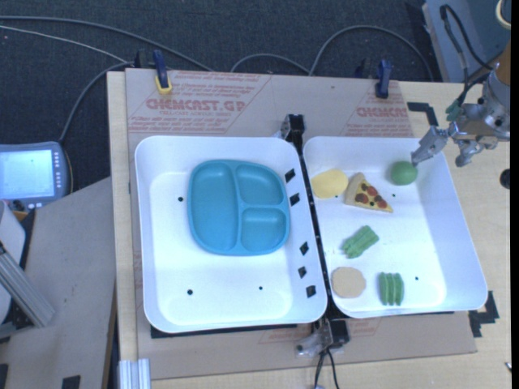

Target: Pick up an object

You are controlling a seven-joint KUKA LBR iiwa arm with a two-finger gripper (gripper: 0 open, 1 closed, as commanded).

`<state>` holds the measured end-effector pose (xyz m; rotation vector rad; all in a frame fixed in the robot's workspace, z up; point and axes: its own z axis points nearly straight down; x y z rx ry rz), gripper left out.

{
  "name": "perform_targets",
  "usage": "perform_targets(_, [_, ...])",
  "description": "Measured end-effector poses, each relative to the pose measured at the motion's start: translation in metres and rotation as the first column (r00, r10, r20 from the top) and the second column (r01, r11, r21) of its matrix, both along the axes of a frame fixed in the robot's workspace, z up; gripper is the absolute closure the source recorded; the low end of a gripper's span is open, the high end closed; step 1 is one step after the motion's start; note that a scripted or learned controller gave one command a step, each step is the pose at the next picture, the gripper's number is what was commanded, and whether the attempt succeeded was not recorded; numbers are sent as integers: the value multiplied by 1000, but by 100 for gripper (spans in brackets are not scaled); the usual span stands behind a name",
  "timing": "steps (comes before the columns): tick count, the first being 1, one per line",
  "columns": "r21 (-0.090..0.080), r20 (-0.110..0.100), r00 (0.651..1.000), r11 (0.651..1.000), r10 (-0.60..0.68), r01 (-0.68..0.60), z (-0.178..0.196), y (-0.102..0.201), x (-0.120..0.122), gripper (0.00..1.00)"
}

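Nothing is lifted yet: the end effector (444, 147) hangs spread wide and empty over the right bin's (454, 217) far edge, beside the green ball (403, 173) lying inside.

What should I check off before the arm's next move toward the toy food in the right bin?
1. Two-finger gripper above the right white bin, at its far right corner: ok.
2. Fingers spread, nothing between them: ok.
3. Round green ball close beside the gripper, apart from the pizza slice toy: ok.
4. Gripper centred over the ball: not ok, offset right.
5. Gripper height over the ball: cannot tell.
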<state>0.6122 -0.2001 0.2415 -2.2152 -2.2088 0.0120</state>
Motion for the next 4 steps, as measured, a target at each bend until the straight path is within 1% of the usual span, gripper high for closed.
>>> perform_targets(1, [-3, 14, 1000, 1000, 4, -3, 8, 1, 3, 0])
perform_targets(2, [-2, 9, 1000, 1000, 5, -5, -49, 3, 11, 0])
perform_targets(3, [-2, 9, 1000, 1000, 4, -4, -92, 6, 7, 0])
perform_targets(4, [-2, 9, 1000, 1000, 5, -5, -148, 8, 16, 0])
